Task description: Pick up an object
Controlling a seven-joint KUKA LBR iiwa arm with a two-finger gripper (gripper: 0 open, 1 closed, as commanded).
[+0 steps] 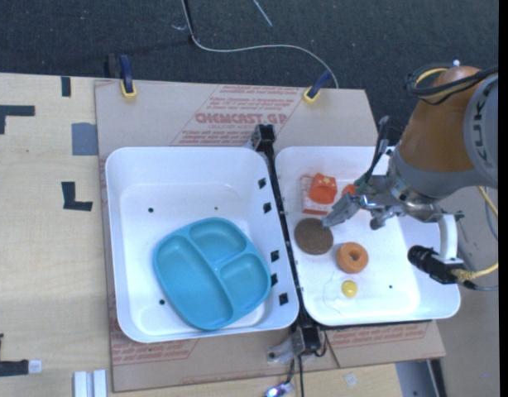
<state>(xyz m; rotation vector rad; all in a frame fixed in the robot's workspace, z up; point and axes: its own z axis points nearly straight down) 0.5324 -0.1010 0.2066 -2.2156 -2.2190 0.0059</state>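
In the right bin lie a brown round cookie, an orange-glazed donut, a small yellow ball and an orange-red packet. My gripper hangs low over the bin's upper middle, between the packet and the donut, just right of the cookie. One grey finger points down-left toward the cookie. Nothing shows between the fingers.
The left bin holds a blue divided plate. A black divider separates the two bins. The arm's grey and orange body covers the right bin's upper right part. A cable runs behind the bench.
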